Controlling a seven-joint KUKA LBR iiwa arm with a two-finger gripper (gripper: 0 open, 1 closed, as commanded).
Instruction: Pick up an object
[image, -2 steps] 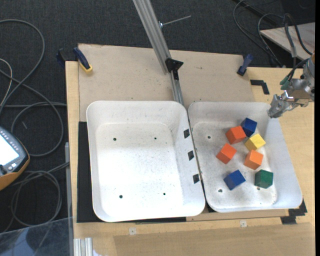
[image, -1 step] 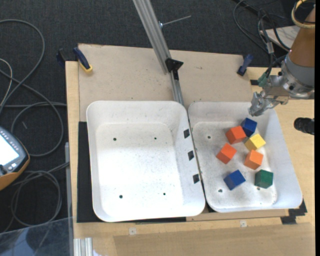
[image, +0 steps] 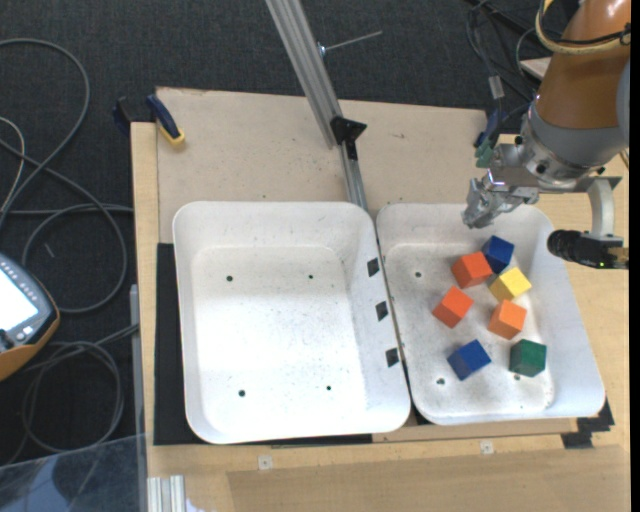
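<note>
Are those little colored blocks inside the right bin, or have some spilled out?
All inside. The seven blocks, from the blue block at the back to the green block in front, sit on the floor of the right bin.

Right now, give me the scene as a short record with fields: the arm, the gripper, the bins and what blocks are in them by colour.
arm: grey with orange band, reaching in from the right
gripper: above the far edge of the right bin, nothing seen between its fingers
blocks, all in the right bin: three orange blocks, two blue blocks, one yellow block, one green block
nearest block to gripper: the far blue one
left bin: white, speckled
</note>
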